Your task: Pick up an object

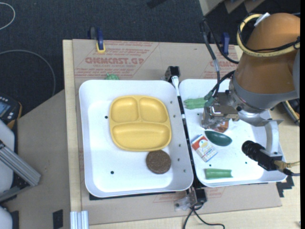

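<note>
Grasp setup, looks like: sits with gripper (217, 118) low over reddish item (221, 126) beside teal oval (218, 138) in right bin (240, 168), presumably lining up; can't tell if clamped or apart.

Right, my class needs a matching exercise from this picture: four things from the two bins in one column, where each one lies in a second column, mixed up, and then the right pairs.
Things
1. yellow divided plate
2. brown round disc
3. small carton
4. flat green block

Places
A. right bin, near its lower edge in the view
B. middle of the left bin
C. left bin, just below the plate in the view
D. right bin, beside the dark green oval thing

Pairs: 1-B, 2-C, 3-D, 4-A
</note>
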You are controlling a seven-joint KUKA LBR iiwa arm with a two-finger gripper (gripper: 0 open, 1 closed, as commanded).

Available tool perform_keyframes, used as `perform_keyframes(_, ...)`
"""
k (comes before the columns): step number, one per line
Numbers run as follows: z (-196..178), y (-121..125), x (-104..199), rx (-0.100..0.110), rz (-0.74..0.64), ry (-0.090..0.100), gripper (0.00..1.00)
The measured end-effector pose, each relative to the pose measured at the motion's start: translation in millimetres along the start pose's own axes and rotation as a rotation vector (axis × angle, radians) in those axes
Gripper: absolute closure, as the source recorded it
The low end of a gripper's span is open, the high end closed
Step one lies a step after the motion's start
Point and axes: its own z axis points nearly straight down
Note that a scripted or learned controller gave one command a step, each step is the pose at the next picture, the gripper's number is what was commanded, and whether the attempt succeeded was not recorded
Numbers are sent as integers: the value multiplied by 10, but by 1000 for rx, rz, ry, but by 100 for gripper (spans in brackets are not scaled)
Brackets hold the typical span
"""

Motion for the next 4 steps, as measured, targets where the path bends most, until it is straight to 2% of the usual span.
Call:
perform_keyframes(1, -694, 7, 95, -12, 6, -3, 100)
perform_keyframes(2, -651, 0, 338, -4, 6, -3, 100)
perform_keyframes(3, -115, -10, 1191, 5, 1, -2, 100)
perform_keyframes(4, -250, 8, 1150, -3, 8, -3, 100)
